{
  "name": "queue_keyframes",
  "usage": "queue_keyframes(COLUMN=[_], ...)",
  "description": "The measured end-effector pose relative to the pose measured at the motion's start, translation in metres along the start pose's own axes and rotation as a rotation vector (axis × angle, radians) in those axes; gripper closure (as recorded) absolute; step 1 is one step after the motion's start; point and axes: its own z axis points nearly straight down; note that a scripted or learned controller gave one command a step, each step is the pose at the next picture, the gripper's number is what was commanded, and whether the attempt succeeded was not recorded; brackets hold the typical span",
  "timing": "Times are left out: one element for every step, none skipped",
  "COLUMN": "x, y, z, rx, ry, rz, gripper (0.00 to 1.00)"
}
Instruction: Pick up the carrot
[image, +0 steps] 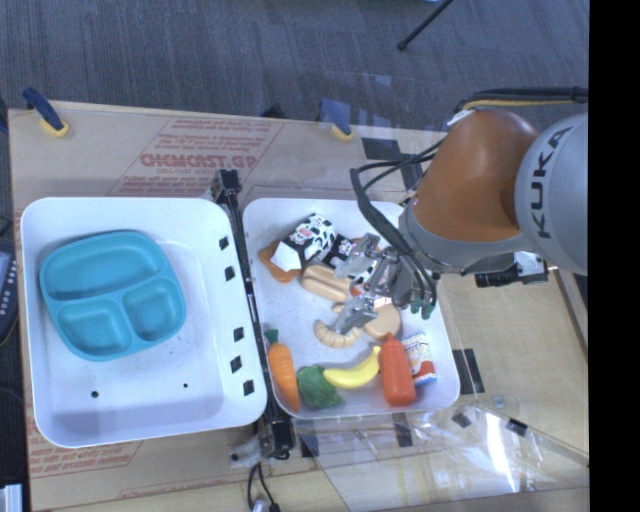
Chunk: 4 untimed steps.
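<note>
The carrot (284, 375) is orange with a green top and lies near the front left wall of the right bin (440, 345), beside a green leafy toy (318, 388). My gripper (362, 300) hangs over the middle of that bin, up and to the right of the carrot and well apart from it. Its metal fingers (350, 318) point down-left over a tan croissant-like piece (336, 335) and a round bun (382, 322). Whether anything sits between them is hidden.
The right bin also holds a banana (353, 373), a red bottle (397, 372), a hot dog bun (322, 283), a black-and-white cow toy (313, 236) and an orange-brown piece (277, 262). A blue divided plate (110, 292) rests in the left bin (130, 410).
</note>
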Motion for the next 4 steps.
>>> queue_keyframes(x=[0.012, 0.055, -0.005, -0.039], y=[0.073, 0.071, 0.030, 0.031], z=[0.042, 0.041, 0.040, 0.126], rx=[-0.001, 0.002, 0.002, 0.002], ry=[0.016, 0.014, 0.010, 0.022], rz=[0.049, 0.096, 0.082, 0.033], gripper=[0.00, 0.00, 0.00, 0.00])
